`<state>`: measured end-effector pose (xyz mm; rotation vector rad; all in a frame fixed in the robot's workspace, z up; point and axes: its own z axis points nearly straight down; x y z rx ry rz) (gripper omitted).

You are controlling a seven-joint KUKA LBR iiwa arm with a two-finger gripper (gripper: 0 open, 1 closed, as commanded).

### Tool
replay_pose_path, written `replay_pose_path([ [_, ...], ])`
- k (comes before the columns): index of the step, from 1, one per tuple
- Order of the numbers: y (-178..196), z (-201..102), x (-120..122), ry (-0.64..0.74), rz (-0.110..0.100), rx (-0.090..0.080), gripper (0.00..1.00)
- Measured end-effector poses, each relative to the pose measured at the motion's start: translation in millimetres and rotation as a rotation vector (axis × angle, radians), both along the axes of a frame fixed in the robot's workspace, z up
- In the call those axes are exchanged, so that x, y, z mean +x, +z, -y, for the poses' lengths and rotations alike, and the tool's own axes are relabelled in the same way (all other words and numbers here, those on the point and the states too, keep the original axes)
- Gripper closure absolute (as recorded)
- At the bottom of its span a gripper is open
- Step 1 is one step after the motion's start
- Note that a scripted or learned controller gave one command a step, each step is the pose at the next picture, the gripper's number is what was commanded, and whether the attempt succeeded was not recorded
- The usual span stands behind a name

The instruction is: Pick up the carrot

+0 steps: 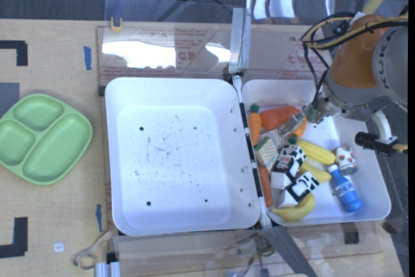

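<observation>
Front clutter: nearest the bench's front edge in the right bin [379, 201] we see a curved yellow banana [295, 209], smooth-skinned, lying against the bin's front wall.
Blue bottle: a small blue bottle [345, 191] of glossy plastic lies tilted near the bin's right wall, with a small white cup with red spots [343, 157] just behind it.
Cow-print item: a soft-looking black-and-white patched object [295, 172] sits mid-bin, with a yellow corn cob [314, 152] beside it.
Packet: a flat speckled packet [267, 151] lies beside the left wall.
Carrot: the carrot [280, 116] is a stubby orange taper with a matte skin and a green tip, lying across the back of the right bin; a second, smaller orange carrot-shaped piece [255, 126] stands just left of it, against the divider.
Gripper: the gripper [310, 115] hangs at the carrot's right end, touching or nearly touching it; we cannot tell how the claw stands, since the wrist hides it.
Obstruction: packet, corn and cow-print item crowd the carrot's near side.
Left bin: the left bin [130, 100] is a shallow white tray with rounded corners, scuffed with faint blue marks.
Plate: a green three-section plate [42, 138] of smooth plastic rests on the wooden bench [52, 61], well apart to the left.
Far side: clear panels [168, 42] stand behind both bins.
</observation>
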<state>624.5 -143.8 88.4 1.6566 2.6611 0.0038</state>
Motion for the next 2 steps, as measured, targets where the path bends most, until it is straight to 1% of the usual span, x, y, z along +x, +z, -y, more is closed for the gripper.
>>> replay_pose_path([
  [1,8,0,-1,-0.002,-0.003,0.001,1.0],
  [2,92,-33,43,0.016,-0.004,0.001,1.0],
])
